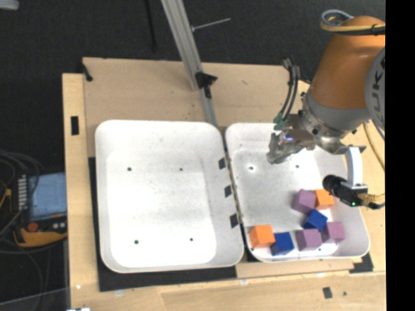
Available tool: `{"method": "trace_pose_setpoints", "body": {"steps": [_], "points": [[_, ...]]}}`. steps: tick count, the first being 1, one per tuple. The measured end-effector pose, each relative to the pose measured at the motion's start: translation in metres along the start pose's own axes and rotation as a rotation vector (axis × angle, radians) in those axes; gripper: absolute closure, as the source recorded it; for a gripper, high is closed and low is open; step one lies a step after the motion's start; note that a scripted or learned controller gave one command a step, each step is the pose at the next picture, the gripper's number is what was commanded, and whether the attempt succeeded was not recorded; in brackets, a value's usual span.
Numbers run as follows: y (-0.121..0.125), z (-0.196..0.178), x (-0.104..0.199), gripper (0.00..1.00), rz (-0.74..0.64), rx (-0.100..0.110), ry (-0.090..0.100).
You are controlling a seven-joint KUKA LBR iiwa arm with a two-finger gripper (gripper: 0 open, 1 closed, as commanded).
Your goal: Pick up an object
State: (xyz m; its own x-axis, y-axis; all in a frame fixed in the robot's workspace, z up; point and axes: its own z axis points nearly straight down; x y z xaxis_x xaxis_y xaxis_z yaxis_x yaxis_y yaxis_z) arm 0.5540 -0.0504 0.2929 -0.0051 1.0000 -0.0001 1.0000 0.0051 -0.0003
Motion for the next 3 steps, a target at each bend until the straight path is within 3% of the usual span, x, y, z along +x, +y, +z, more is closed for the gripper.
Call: {"method": "trace_pose_setpoints", "body": {"steps": [3], "points": [[0.019,0.047,0.128,1.00,0.000,0.001,0.000]]}}
